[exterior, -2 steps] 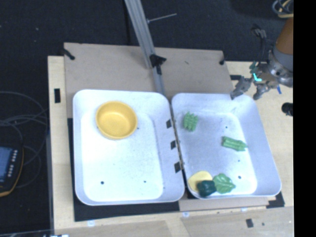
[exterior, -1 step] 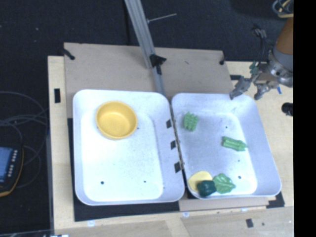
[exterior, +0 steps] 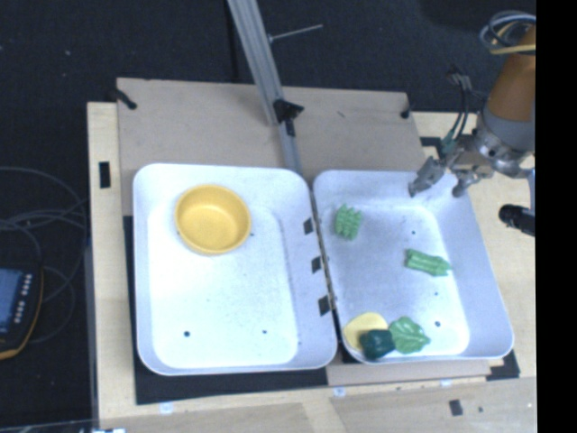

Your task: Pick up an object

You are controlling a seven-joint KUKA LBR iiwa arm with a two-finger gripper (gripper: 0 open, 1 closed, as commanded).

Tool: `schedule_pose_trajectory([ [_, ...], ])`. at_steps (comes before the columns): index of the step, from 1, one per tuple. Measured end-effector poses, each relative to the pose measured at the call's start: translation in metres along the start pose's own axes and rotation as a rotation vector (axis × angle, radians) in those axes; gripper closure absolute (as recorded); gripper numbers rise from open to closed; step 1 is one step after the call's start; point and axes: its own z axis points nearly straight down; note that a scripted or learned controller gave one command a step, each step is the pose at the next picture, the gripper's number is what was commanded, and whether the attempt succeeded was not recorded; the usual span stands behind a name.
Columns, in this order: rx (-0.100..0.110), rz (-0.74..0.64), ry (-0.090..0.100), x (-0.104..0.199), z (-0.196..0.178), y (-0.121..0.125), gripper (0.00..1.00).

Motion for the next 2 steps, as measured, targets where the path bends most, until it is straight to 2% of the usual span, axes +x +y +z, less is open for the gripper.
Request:
schedule_pose_trajectory([
  [1, 0.001, 0.000, 0.000, 0.008, 0.058, 0.002, 0.00],
  [2, 0.000, -0.001, 0.000, 0.007, 0.095, 0.001, 0.00],
])
